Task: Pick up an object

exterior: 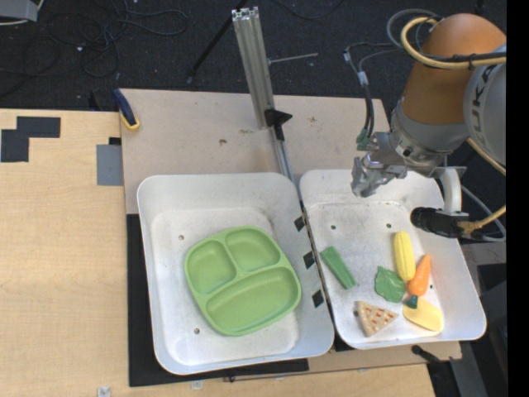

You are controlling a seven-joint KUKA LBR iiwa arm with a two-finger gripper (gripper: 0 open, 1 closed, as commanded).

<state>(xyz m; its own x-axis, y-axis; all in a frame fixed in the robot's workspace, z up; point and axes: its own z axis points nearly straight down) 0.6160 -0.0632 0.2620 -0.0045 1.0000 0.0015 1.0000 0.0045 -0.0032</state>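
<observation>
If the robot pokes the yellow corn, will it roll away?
Probably a little: the corn looks rounded and long, so it may roll sideways. The carrot beside it might stop it. It looks like light, stiff plastic.

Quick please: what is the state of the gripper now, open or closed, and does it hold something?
Gripper: cannot be told; it hovers over the right bin's far end, nothing seen in it.

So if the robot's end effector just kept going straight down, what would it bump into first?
Probably the bare white floor of the right bin, near its back edge. The end effector hangs there, well away from the green stick and the other toys. Depth is hard to judge from this slanted view.
</observation>
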